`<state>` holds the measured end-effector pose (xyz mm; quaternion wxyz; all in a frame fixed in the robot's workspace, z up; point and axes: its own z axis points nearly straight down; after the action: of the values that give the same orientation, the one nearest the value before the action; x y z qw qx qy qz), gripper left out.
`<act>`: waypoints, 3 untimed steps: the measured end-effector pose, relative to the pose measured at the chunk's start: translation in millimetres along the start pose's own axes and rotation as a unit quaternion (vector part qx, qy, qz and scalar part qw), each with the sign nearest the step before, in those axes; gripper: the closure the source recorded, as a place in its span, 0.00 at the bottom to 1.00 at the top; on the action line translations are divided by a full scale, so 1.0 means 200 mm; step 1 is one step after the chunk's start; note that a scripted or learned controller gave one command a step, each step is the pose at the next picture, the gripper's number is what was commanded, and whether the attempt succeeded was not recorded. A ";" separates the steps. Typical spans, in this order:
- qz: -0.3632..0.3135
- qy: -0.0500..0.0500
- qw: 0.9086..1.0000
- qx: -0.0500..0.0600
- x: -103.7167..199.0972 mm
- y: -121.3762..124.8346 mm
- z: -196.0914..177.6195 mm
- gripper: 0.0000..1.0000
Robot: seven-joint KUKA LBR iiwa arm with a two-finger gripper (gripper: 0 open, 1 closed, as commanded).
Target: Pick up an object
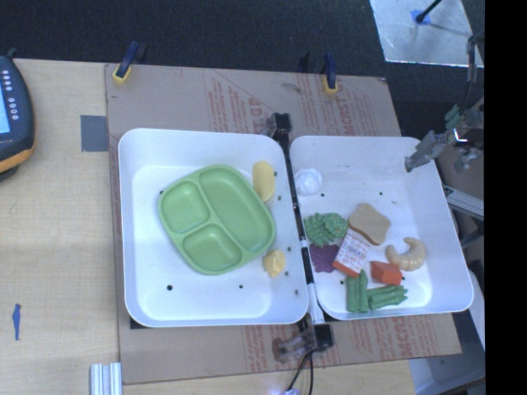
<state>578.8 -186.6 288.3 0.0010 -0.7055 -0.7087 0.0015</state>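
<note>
In the right bin (428,212) lie a slice of bread (370,222), a tan croissant-like piece (408,254), a leafy green piece (325,227), a purple piece (323,258), a white and red packet (352,252), a red piece (385,273), green beans (372,296) and a clear round lid (307,181). The left bin (140,220) holds a green divided plate (216,218) and two yellow pieces (263,179) (274,262). My gripper (430,149) hangs at the right bin's far right corner, apart from every object.
Both bins rest on a cardboard sheet (206,97) clamped at the back by two clips (123,71) (329,81). A black and orange pendant (12,113) lies at the bench's left edge. A clamp (280,124) sits where the bins meet.
</note>
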 end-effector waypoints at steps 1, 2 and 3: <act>-0.001 0.003 1.000 0.008 0.19 -0.17 0.96 0.00; -0.001 0.000 1.000 0.001 0.17 -0.15 0.86 1.00; -0.001 0.000 1.000 0.001 0.17 -0.15 0.86 0.00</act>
<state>549.0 -153.7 115.5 0.0016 -0.7048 -0.7094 0.0023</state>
